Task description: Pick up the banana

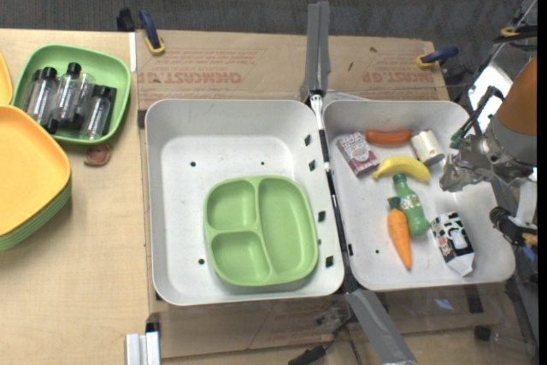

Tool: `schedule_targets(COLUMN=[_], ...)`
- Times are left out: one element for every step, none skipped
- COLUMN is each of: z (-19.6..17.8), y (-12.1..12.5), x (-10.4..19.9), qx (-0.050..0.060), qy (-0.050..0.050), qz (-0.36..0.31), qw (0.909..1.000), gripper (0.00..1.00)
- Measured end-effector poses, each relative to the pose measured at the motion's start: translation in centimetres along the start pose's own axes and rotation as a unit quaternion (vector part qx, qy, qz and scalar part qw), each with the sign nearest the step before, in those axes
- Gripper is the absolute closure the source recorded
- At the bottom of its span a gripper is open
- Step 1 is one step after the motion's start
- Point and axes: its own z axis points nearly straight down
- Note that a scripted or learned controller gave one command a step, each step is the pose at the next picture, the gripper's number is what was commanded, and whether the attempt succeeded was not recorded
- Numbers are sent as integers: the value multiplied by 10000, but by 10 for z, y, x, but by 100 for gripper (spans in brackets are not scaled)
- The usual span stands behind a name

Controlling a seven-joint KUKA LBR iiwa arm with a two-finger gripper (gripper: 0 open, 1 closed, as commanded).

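The gripper [457, 171] hangs over the right bin's [487, 269] 3 o'clock edge; whether it is released or clenched I cannot tell, and nothing shows in its grasp. The banana [402, 169] lies just beside it at 9 o'clock, flat and unobstructed from above, probably why the arm approaches here. A green bottle [409, 205] and carrot [399, 239] crowd its 6 o'clock side.

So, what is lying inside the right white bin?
The right bin holds the banana, a sausage, a carrot, a green bottle, a pink packet, a white cup and a small carton. Anything under them is covered.
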Motion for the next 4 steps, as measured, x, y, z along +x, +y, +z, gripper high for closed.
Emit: schedule_targets(z=[34,34,21,18], y=[-38,-94,-84,-69], x=[57,73,51,82], qx=[19,14,8,11], qy=[4,6,4,1], qz=[493,327,212,898], qw=[9988,9995,9998,9960], gripper=[100,100,100,100])
